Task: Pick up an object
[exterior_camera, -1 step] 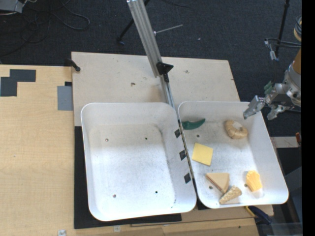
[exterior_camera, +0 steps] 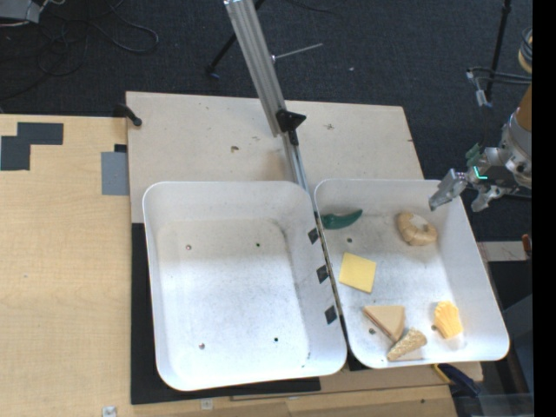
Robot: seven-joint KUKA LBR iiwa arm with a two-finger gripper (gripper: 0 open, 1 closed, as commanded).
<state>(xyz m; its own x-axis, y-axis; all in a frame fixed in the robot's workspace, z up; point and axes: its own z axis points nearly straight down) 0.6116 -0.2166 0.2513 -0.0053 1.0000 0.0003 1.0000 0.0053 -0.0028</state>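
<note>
The right bin [exterior_camera: 486, 276] holds several small items: a tan bagel-like ring [exterior_camera: 416, 228], a green piece [exterior_camera: 341, 219] by the divider, a flat yellow square [exterior_camera: 357, 272], a tan wedge [exterior_camera: 387, 321], a pale crust-like piece [exterior_camera: 407, 345] and a small yellow-orange piece [exterior_camera: 447, 320]. My gripper [exterior_camera: 461, 192] hangs at the far right, just over the right bin's upper right rim, above and to the right of the bagel-like ring. Its two fingers stand apart with nothing between them.
The left bin [exterior_camera: 174, 233] lies beside the right one. A slanted metal pole [exterior_camera: 265, 85] rises from the bins' shared edge toward the top. The wooden bench [exterior_camera: 61, 259] extends left, and dark floor with cables lies behind.
</note>
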